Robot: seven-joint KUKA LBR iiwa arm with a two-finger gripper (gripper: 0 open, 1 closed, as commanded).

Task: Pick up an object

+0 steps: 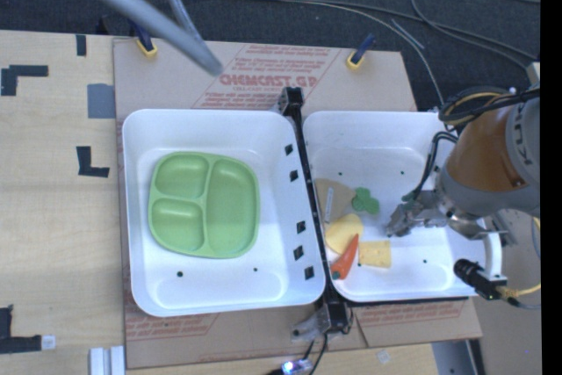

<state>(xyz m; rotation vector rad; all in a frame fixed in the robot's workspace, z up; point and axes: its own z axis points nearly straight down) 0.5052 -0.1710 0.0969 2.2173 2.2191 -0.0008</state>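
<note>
The right bin [386, 136] holds a small pile near its left wall: a tan wedge [331, 193], a green broccoli-like piece [365, 203], a yellow rounded piece [342, 233], an orange carrot [346, 257] and a yellow cheese block [376, 254]. My gripper [402, 221] is low in this bin, just right of the pile and above the cheese block. I see nothing held between its fingers. The grey arm with its orange band [481, 158] comes in from the right.
The left bin [145, 136] holds a green divided plate [205, 205]. A black divider clip line [303, 198] runs between the bins. Cables cross the dark floor at the back. Yellow clamps [356, 59] hold the cardboard base.
</note>
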